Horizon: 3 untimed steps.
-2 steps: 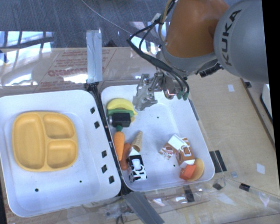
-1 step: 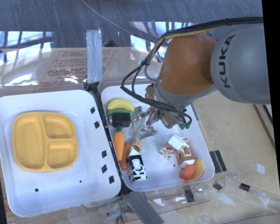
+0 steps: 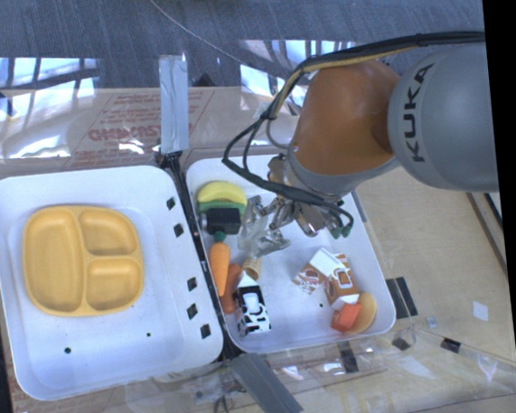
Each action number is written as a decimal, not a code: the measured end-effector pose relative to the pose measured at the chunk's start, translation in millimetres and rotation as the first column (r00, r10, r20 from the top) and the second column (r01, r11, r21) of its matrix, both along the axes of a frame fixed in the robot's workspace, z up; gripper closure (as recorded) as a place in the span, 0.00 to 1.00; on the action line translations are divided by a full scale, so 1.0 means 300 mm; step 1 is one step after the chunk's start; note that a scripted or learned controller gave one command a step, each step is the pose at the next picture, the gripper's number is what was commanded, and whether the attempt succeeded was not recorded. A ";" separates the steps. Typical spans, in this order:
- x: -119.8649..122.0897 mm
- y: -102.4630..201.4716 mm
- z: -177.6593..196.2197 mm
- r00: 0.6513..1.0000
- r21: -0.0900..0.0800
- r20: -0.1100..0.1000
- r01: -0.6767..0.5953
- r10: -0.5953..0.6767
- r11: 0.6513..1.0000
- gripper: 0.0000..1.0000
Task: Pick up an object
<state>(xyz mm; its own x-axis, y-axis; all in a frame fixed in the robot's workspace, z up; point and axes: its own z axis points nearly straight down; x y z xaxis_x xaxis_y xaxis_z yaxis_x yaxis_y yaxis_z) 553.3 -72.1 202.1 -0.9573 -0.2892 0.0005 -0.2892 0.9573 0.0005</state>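
Over the right bin [image 3: 372, 263], the grey arm [image 3: 431, 121] with its orange band [image 3: 340, 120] reaches in from the right, its wrist hanging above the bin's far half. Below the wrist, the metal gripper [image 3: 262, 230] sits low among the toys near the middle of that bin; whether it is spread or closed cannot be told from this slanting angle, and nothing can be seen clamped in it. Just left of the gripper, toward the far left corner of the bin, lies a yellow banana [image 3: 221, 194] with a dark green block [image 3: 222, 219] touching its near side. Nearer along the bin's left wall lies an orange carrot [image 3: 220, 261], and beside its near end stands a small black-and-white toy [image 3: 253, 310]. To the right of the gripper, a white and brown carton-like piece [image 3: 323, 274] rests on the bin floor, with a red and tan toy [image 3: 355, 313] in the near right corner. Well apart from all this, the left bin [image 3: 28, 359] holds a yellow divided tray [image 3: 81, 258] lying flat in its far half.
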 end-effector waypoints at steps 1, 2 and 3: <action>-0.146 -0.085 -0.189 0.990 0.001 -0.001 -0.139 0.139 0.990 0.00; -0.115 -0.079 -0.281 0.974 -0.011 0.022 -0.226 0.227 0.974 0.00; -0.135 -0.077 -0.292 0.980 -0.016 0.042 -0.194 0.195 0.981 0.00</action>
